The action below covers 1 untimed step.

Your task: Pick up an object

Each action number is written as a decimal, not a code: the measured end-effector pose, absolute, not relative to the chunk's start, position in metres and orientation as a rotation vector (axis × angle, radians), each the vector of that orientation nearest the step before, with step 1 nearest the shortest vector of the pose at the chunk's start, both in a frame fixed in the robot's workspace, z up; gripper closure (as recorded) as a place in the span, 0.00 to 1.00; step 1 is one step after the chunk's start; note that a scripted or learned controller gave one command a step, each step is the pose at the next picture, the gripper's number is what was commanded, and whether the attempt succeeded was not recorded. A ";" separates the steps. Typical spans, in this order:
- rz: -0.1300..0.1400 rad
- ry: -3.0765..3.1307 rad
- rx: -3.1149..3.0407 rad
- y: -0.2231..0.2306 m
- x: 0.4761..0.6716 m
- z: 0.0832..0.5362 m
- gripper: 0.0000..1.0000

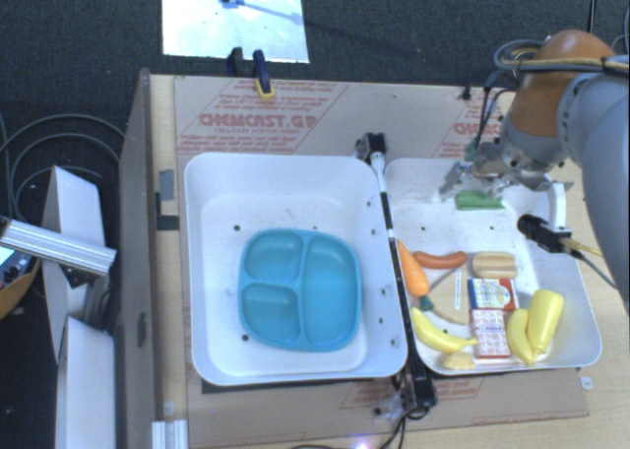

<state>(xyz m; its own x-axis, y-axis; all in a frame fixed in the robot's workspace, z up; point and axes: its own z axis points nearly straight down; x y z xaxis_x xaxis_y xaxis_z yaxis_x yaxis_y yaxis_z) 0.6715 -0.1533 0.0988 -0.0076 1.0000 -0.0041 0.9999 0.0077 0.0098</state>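
Observation:
My gripper [481, 179] hangs over the far part of the right bin [591, 344], reaching in from the right. A flat green object [479, 201] lies right beneath it, at the gripper's near side; whether it is held cannot be told. Nearer the front of this bin lie an orange carrot [415, 271], a red sausage [440, 260], a tan bun [494, 264], a yellow banana [438, 332], a red and white box [489, 307] and a yellow vegetable [544, 319].
The left bin [212, 240] holds a blue divided plate [300, 288]. A raised divider [387, 240] separates the two bins. A black fitting on a cable [539, 230] sits at the right bin's right side. Cardboard [295, 112] lines the bench behind.

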 end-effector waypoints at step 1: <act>0.001 2.220 2.217 -0.163 0.666 0.085 0.00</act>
